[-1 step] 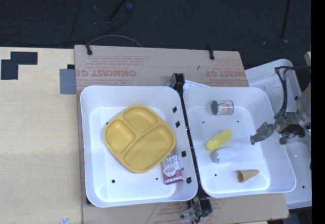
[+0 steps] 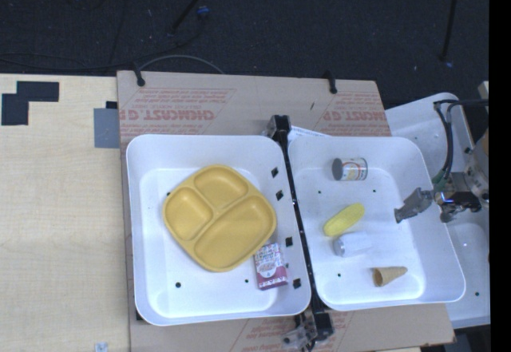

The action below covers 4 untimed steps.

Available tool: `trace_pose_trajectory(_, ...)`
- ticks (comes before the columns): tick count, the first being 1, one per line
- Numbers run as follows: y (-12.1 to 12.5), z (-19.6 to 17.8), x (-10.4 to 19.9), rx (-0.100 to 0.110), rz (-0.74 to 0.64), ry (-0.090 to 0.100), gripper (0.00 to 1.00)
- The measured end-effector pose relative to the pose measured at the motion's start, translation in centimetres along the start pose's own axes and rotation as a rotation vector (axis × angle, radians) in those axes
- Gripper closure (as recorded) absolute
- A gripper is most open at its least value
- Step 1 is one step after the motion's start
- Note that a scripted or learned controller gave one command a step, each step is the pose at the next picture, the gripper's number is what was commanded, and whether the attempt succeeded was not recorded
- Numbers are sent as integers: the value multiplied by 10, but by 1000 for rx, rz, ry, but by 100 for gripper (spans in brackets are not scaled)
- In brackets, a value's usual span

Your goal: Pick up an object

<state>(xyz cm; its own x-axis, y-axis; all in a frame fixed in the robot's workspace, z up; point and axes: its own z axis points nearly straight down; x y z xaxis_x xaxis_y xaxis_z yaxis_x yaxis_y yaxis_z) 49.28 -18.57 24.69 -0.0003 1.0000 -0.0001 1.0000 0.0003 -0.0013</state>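
Observation:
The right bin [image 2: 435, 263] holds a small grey can [image 2: 349, 169] lying on its side at the back. A yellow oblong piece [image 2: 343, 219] lies mid-bin, with a pale translucent item [image 2: 352, 245] just in front of it. A tan cone [image 2: 389, 274] rests near the front. My gripper [image 2: 431, 203] hovers over the bin's right side, open, with nothing between its fingers. It is well to the right of the yellow piece and apart from every object.
The left bin [image 2: 152, 183] carries a yellow divided plate [image 2: 219, 217] and a small red packet [image 2: 270, 266] by the divider [image 2: 291, 215]. Cardboard lies under both bins. A white surface with cables sits at the far right.

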Motion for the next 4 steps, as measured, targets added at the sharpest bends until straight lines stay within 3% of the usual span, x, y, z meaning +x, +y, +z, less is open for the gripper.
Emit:
trace_pose_trajectory(2,-2,107,0,7,1,3,0)
trace_pose_trajectory(3,3,139,0,-11,-3,2,0)
trace_pose_trajectory(4,4,130,1,-10,1,4,100)
